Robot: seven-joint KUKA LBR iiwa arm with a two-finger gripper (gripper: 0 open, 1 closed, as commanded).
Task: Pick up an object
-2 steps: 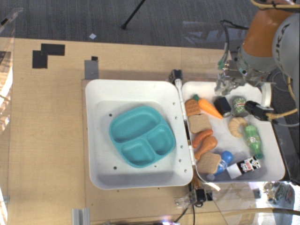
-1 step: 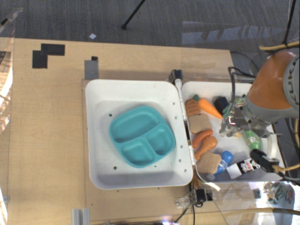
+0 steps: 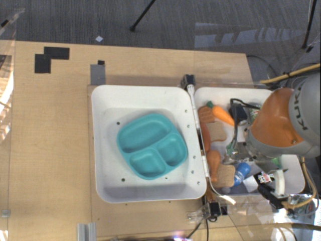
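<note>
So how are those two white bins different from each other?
The left bin holds one thing, a teal divided plate lying flat in its middle; the right bin is crowded with small items, among them a toy carrot and a blue bottle. The left bin is in plain sight, while the arm reaches over the right bin and hides much of it. Both are shallow, white and sit side by side on the wooden bench.

A light wooden bench (image 3: 55,159) bears two white bins, left (image 3: 105,185) and right (image 3: 296,169), side by side.
</note>
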